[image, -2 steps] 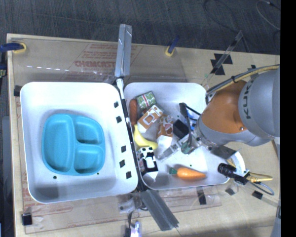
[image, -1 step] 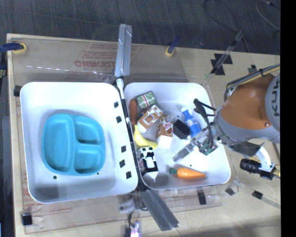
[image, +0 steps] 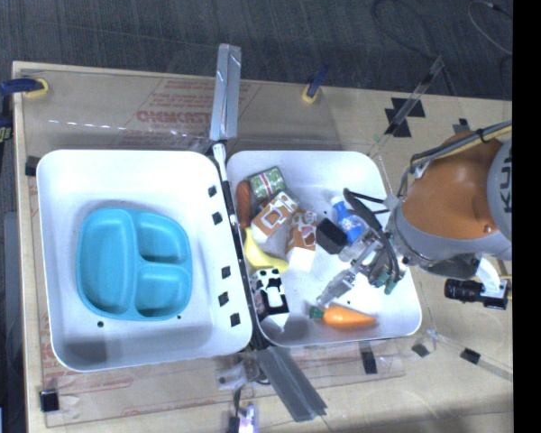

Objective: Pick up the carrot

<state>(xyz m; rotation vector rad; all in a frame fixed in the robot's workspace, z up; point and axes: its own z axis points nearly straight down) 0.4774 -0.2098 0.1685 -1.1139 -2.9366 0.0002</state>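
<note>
The orange carrot (image: 349, 316) lies with its green end to the left, near the front wall of the right bin (image: 406, 318). My gripper (image: 356, 291) hangs just above and behind it, reaching in from the right. Its fingers look spread, one silver finger (image: 335, 289) pointing down-left toward the carrot's green end. Nothing is between them.
Behind the carrot the right bin holds a green can (image: 268, 183), brown-and-white boxes (image: 277, 216), a yellow banana (image: 257, 253), a black-and-white item (image: 270, 294), a blue item (image: 347, 217) and a black block (image: 329, 235). In the left bin (image: 59, 242) sits a blue compartment tray (image: 135, 262).
</note>
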